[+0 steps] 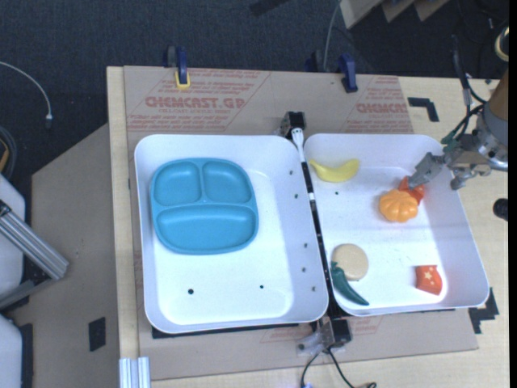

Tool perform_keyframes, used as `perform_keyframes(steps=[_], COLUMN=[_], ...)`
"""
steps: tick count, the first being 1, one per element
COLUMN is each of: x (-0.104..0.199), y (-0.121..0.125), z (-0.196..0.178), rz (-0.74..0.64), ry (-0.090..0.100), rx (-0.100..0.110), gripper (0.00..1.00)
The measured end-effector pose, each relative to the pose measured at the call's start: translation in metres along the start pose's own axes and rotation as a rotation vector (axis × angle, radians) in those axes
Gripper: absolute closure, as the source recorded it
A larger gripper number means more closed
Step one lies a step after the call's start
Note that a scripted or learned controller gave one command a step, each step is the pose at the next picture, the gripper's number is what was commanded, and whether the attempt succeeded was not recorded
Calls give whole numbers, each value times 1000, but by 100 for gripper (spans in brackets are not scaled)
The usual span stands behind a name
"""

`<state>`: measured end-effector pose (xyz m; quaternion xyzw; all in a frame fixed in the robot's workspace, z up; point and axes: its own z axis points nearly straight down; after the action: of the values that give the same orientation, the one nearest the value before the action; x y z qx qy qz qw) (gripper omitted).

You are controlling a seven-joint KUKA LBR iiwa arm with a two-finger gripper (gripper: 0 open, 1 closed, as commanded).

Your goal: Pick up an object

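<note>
My fingers (437, 174) are spread, empty, at the round orange plastic pumpkin's (399, 205) two o'clock; closing off-centre could roll it away.

Counting now: two bins (161, 314), one blue plate (205, 206), one banana (335, 170), one orange pumpkin (399, 206), one beige disc (350, 260), one green pepper (348, 288), one red piece (428, 278), two blue clamps (180, 65).
</note>
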<state>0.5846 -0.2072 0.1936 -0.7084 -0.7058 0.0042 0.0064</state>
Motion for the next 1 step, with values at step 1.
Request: perform_keyframes(steps=[1], x=[1], y=[3], z=[-9], rz=[-4], ry=[-3], rx=[-15], gripper=[0])
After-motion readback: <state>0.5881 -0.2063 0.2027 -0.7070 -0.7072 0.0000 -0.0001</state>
